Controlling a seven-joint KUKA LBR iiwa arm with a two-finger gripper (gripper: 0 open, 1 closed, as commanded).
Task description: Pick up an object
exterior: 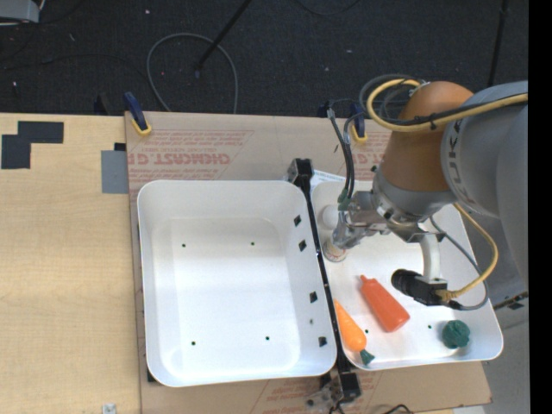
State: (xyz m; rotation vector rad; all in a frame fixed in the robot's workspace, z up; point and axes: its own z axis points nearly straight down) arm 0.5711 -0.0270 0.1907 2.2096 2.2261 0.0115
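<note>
The gripper (338, 247) hangs low in the right bin (483, 352), just up-left of the red cylinder (384, 304), likely set for a pick, though I cannot tell whether it grips anything. The carrot (349, 324) lies loose just left of that cylinder, the green ball (454, 334) to its right.

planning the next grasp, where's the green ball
In the camera view, the green ball lies in the right bin's lower right corner, right of the orange block.

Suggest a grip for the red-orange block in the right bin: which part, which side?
Probably the middle of the red-orange block, from straight above, closing across its narrow width. It lies flat and slanted, with both long sides bare. The toy carrot lies beside it but apart, so there looks to be room.
</note>
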